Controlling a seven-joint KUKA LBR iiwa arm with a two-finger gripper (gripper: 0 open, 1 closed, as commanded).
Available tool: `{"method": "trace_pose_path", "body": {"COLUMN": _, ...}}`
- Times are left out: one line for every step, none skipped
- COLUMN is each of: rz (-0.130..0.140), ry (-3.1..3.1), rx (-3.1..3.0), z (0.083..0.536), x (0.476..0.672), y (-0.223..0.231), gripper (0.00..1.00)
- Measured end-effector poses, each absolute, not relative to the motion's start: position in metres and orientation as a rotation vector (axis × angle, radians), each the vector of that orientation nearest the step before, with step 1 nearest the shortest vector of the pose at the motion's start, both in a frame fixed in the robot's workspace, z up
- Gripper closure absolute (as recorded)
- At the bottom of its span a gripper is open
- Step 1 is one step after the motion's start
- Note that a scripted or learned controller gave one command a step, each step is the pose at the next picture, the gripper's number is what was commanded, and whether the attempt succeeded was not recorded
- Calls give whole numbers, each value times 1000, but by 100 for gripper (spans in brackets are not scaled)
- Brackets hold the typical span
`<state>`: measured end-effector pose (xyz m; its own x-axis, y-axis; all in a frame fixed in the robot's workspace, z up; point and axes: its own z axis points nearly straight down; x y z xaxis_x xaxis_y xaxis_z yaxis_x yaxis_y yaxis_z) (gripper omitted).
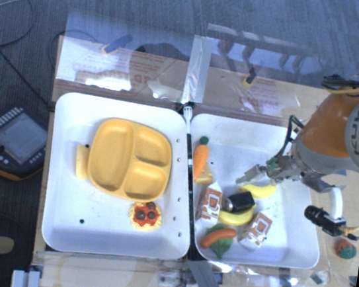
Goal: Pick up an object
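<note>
The right bin [296, 257] holds a heap of toy food. In it lie a carrot [200, 157], a brown-and-white carton [210, 204], a second carton [257, 230], a yellow banana [235, 217] with a black block [240, 201] on it, and a red sausage [217, 235] beside a green piece [223, 246]. A small yellow piece [261, 190] lies just under my gripper [263, 174]. The gripper hangs low over the bin's middle, reaching in from the right, right above that yellow piece.
The left bin [54, 221] carries a yellow divided plate [130, 159], a small pizza toy [145, 215] and a pale yellow slab [81, 161]. A black cylinder [321, 217] juts from the arm over the right bin's edge. A pendant [7, 140] lies on the floor at left.
</note>
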<state>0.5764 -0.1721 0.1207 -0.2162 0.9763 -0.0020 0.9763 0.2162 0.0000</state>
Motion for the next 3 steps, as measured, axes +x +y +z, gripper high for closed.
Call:
{"method": "trace_pose_path", "body": {"rz": 0, "ry": 2473, "rx": 1934, "z": 93, "x": 593, "y": -149, "gripper": 0}}
{"method": "trace_pose_path", "body": {"rz": 6, "ry": 2492, "rx": 1891, "z": 91, "x": 539, "y": -176, "gripper": 0}}
{"method": "trace_pose_path", "body": {"rz": 11, "ry": 2491, "rx": 1889, "z": 101, "x": 541, "y": -175, "gripper": 100}}
